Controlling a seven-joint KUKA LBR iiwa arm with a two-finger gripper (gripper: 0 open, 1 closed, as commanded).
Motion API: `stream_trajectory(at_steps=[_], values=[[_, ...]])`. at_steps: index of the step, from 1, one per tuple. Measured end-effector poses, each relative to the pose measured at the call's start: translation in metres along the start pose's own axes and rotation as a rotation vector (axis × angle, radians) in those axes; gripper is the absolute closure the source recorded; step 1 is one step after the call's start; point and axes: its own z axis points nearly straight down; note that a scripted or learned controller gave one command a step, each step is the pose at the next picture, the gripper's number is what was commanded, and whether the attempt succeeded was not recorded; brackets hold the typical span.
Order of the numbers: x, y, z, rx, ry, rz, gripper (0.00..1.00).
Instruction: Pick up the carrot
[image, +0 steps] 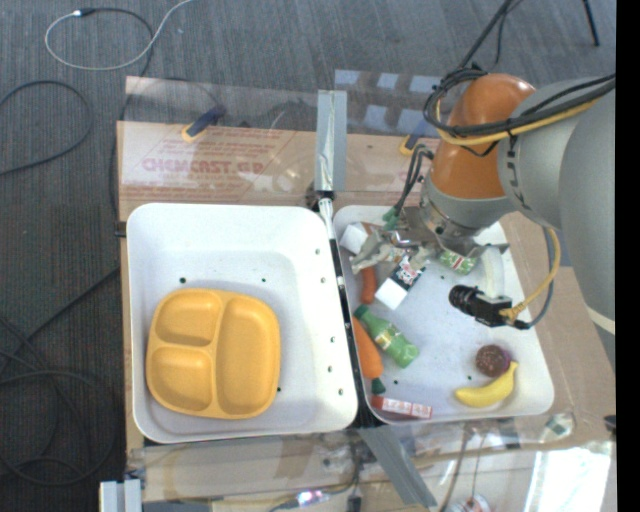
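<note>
Carrot (366, 347) lies below the lowered hand (385, 252).

Bench (220, 170): two white bins side by side, left bin (230, 225), right bin (535, 385).

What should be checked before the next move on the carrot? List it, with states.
1. Carrot in view, in the right bin: ok.
2. Carrot free to grasp: not ok; it lies along the bin's left wall with the green bottle close beside it.
3. Gripper over the carrot: not ok; it sits nearer the bin's far left corner, beyond the carrot.
4. Carrot between the fingers: not ok; it lies apart from the gripper.
5. Finger opening: cannot tell.
6. Yellow plate clear of the work: ok; it is in the left bin.
</note>
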Motion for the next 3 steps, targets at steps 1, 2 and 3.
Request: stream_trajectory(at_steps=[1,2,3], values=[[0.015,-0.0912,0.0007,0.003,-0.001,0.04,0.0],[0.0152,-0.0911,0.0007,0.003,0.0,0.04,0.0],[0.0153,-0.0911,0.0007,0.003,0.0,0.04,0.0]])
